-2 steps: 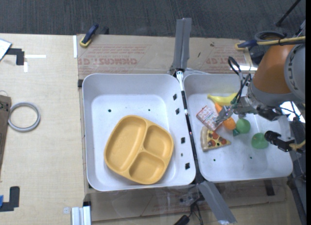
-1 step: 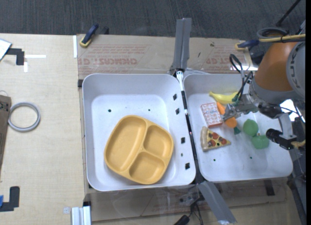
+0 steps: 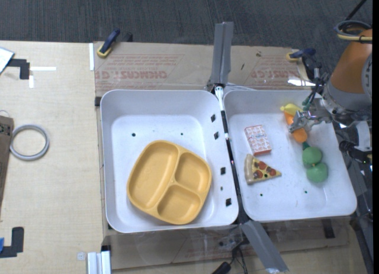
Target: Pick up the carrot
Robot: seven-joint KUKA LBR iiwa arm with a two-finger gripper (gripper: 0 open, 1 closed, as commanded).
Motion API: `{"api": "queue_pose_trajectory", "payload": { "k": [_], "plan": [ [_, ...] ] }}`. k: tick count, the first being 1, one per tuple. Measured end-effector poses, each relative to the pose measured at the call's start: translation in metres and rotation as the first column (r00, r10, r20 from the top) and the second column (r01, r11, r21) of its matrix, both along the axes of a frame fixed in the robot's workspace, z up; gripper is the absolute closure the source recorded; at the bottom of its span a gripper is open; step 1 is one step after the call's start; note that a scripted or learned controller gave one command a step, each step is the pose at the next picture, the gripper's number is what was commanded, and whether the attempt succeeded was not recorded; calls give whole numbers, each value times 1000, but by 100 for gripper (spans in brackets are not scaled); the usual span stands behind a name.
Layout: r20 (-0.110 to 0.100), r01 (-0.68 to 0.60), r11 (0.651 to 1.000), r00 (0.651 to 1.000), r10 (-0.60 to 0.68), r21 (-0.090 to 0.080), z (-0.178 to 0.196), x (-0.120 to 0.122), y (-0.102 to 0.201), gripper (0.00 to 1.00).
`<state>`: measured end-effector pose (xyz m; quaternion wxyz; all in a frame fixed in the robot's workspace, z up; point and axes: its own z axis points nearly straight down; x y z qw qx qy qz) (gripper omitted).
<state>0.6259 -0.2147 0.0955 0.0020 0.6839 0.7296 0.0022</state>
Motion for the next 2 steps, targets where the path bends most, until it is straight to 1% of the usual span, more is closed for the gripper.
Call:
{"api": "queue_pose_trajectory", "payload": {
  "k": [1,2],
  "plan": [
    [-4,-208,978,978,208,-4,111,34,45,100],
    [-3,-210,978,978,210,-6,120,34,45,100]
  ]
}}
